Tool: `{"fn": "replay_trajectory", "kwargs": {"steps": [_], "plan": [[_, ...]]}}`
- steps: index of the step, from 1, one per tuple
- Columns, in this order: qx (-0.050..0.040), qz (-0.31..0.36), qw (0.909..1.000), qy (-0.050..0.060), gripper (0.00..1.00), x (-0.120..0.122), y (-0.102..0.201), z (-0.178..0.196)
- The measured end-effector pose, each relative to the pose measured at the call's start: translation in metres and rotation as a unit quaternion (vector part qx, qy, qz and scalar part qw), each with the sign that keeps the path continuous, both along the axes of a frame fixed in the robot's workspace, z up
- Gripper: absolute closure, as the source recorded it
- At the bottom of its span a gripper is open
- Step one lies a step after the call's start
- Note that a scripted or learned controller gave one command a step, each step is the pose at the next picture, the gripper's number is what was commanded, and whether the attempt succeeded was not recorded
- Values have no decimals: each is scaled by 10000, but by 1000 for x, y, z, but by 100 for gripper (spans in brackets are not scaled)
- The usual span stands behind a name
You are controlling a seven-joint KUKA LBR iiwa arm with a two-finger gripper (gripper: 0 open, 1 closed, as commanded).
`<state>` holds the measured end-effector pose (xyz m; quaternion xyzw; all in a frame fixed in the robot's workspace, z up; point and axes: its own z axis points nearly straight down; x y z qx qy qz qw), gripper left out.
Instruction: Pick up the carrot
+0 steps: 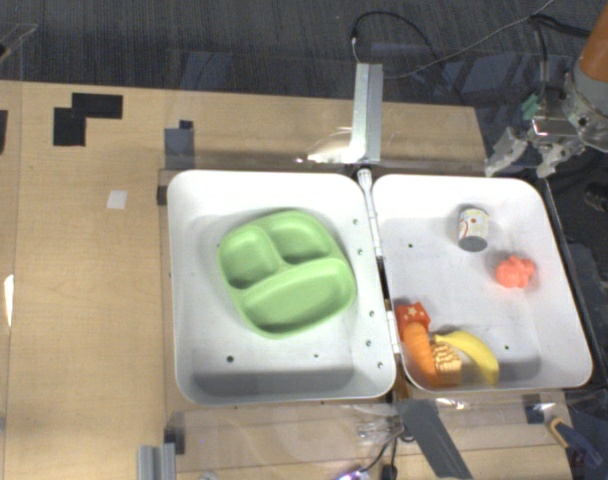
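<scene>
carrot (pixel 421 352): lies in the right bin (pixel 549 228), front-left corner, long axis roughly front to back, close to the divider wall between the bins.
neighbours: banana (pixel 471 352) touches the carrot on its right side; a small red block (pixel 413 315) sits right at its far end. three things packed in one corner.
gripper (pixel 532 148): up at the far right corner of the right bin, outside the rim, well apart from the carrot. fingers look splayed wide, nothing between them.
arm (pixel 599 63): orange band shows at the view's top right edge; the whole diagonal of the bin lies between it and the target.
other items: small can (pixel 472 228) and a pink-orange lump (pixel 516 272) sit near the straight path from gripper to carrot.
left bin (pixel 184 268): green divided plate (pixel 286 270), not involved.
risk 1: one finger lands on the banana or the red block instead of beside the carrot, so it closes on the wrong thing or on two at once.
risk 2: little room between carrot and wall; a finger may hit the rim or wedge and push the carrot away.
risk 3: low transit clips the can or the lump.
risk 4: carrot looks smooth and tapered, likely to squirt out of an off-centre pinch.
judgement: approach not started; go high, descend straight, jaws across the carrot's short axis.
</scene>
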<state>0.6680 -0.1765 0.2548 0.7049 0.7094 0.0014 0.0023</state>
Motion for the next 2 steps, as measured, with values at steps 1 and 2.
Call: {"fn": "replay_trajectory", "kwargs": {"steps": [1,2], "plan": [[7,-728,9973,5,0,-56,13,-19],[15,-2778,9606,16,0,-114,-12,-24]]}}
